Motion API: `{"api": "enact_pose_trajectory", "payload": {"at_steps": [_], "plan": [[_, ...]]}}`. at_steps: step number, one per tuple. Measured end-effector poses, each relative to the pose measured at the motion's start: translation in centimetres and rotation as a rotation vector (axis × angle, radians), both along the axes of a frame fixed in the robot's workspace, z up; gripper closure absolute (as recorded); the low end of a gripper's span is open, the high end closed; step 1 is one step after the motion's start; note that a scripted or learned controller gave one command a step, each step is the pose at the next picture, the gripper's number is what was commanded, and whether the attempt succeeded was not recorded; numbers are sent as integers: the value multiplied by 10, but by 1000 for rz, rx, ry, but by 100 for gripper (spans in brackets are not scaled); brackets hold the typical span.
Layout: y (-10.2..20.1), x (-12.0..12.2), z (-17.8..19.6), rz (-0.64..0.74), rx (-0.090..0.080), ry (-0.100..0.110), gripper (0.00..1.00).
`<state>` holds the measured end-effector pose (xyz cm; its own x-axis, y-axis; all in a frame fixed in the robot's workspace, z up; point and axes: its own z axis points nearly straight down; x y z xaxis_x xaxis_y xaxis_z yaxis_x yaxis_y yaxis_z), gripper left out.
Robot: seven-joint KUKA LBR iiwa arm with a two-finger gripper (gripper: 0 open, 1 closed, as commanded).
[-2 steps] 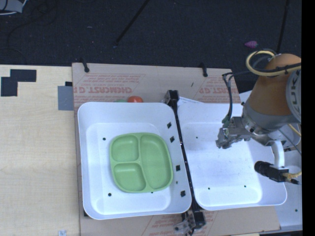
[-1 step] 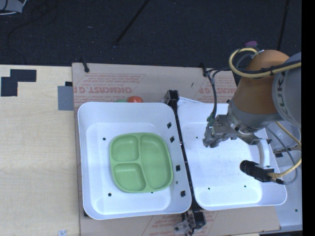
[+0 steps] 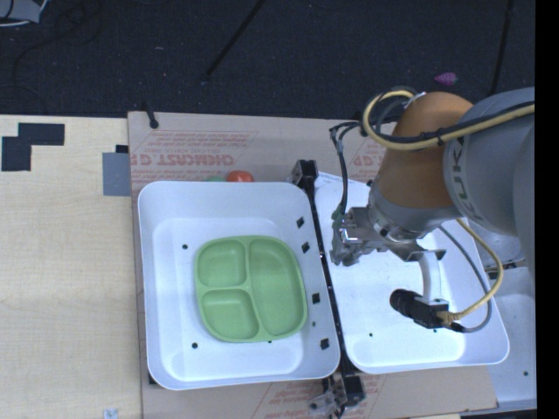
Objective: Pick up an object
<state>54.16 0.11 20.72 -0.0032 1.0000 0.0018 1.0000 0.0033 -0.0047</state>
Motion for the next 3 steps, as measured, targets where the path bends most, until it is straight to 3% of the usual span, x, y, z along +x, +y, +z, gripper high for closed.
{"api": "enact_pose_trajectory", "payload": {"at_steps": [2,3], "plan": [[94,-2,3,0,0,-2,100],[92,-2,2,-2,-2,-1,0]]}}
